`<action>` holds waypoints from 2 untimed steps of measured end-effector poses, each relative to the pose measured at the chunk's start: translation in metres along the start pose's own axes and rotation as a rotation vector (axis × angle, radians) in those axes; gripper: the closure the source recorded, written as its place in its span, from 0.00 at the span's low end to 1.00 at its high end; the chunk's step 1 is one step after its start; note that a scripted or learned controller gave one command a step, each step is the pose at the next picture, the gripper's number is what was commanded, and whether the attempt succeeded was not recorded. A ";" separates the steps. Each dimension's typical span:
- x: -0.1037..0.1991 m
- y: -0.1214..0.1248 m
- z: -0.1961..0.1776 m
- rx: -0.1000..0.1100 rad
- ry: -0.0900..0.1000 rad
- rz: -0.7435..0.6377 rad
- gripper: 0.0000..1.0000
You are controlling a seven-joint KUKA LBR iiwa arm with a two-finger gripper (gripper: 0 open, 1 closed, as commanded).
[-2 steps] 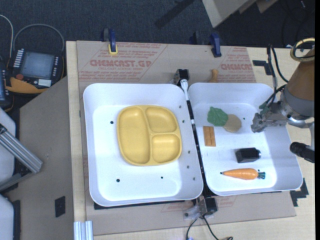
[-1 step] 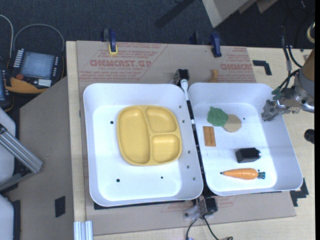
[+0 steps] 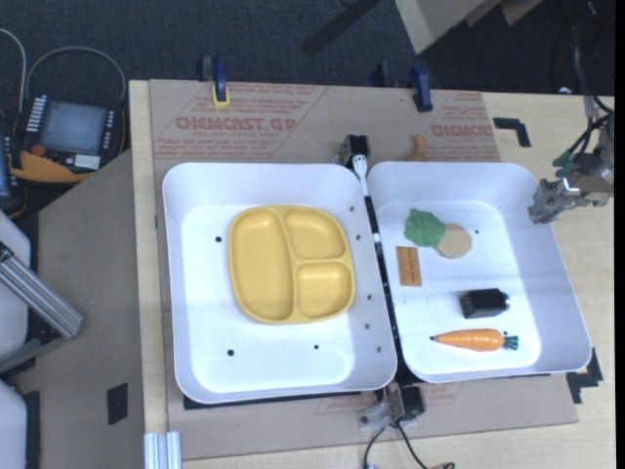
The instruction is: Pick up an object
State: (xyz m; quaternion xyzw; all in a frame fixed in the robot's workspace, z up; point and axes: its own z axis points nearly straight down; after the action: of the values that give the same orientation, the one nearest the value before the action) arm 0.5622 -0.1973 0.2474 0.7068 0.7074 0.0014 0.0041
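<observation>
Dark blue-grey carpet (image 3: pixel 146 18) covers the floor beyond the bench's far edge. A brown board (image 3: pixel 322 115) printed with red lettering tops the bench, held by two blue clamps (image 3: pixel 219 78) along its far edge. A handheld control pendant (image 3: pixel 68 135) with a screen lies far left.

Left bin (image 3: pixel 195 360) holds a yellow divided plate (image 3: pixel 291 262). Right bin (image 3: pixel 552 301) holds a carrot (image 3: pixel 471 339), black block (image 3: pixel 483 302), brown block (image 3: pixel 409 266), and green piece (image 3: pixel 425 227). Gripper (image 3: pixel 547 203) hangs at its right rim.
</observation>
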 end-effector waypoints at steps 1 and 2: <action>0.050 0.002 -0.003 0.007 0.006 -0.005 1.00; 0.105 0.020 -0.006 0.005 0.005 -0.007 1.00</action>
State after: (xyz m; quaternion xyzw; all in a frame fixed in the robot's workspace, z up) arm 0.5821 -0.0926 0.2529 0.7045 0.7097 0.0015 0.0007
